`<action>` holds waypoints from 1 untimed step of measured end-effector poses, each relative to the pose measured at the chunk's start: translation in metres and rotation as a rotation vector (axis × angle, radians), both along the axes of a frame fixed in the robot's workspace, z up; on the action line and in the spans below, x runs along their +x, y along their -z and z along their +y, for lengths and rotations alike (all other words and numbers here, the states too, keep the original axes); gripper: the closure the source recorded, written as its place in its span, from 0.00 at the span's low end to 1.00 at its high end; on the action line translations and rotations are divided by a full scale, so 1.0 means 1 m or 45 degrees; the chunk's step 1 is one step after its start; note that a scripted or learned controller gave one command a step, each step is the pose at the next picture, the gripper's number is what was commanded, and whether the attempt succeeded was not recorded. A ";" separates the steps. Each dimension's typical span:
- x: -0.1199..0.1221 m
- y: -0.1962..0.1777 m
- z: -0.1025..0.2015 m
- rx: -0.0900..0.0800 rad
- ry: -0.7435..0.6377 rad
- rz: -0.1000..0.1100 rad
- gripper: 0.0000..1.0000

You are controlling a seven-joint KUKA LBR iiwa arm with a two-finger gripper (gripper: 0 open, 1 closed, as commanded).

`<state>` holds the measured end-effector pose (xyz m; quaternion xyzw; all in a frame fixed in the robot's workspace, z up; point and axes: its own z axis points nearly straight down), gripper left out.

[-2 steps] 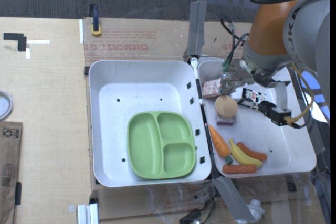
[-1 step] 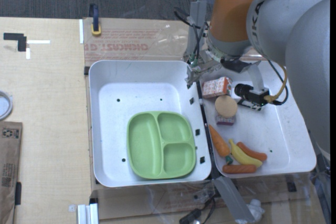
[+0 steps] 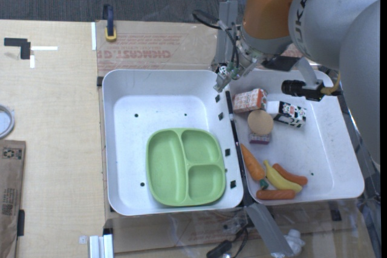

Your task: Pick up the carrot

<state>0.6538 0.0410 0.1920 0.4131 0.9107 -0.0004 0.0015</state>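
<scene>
- Surface point(image 3: 48, 130): light wood, carried 2 shallow white bins side by side.
- Arm point(image 3: 326, 3): grey with orange band, reached in from the right, hung over the far edge where the 2 bins met.
- Left bin point(image 3: 121, 130): held 1 green divided plate point(image 3: 184, 166), nothing on the plate.
- Right bin point(image 3: 335, 154): held all the small items, carrot included.
- Claw point(image 3: 225, 77): sat above the far end of the divider between the bins, well apart from the carrot. Whether it was apart or together, can't tell; too small and cluttered. Nothing seen clamped in it.
- Milk carton point(image 3: 249, 100) and a black-and-white carton point(image 3: 291, 113) lay at the far side of the right bin, a round tan item point(image 3: 260, 122) just nearer.
- Carrot point(image 3: 252, 162): orange, lay slanted along the left wall of the right bin, near side, tip pointing to the far left.
- Banana point(image 3: 280, 180) touched or nearly touched the carrot's near end; 2 orange-red sausage-like pieces point(image 3: 289, 174) point(image 3: 276, 194) beside it.
- Judgement: pick not yet begun. Best approach looked like travelling toward the near side, turning the claw across the carrot's long axis, and closing on its far half, away from the banana. Wall right beside the carrot could block 1 side of the claw.
</scene>
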 end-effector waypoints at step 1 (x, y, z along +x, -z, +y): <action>-0.006 0.000 -0.004 0.001 -0.391 0.002 1.00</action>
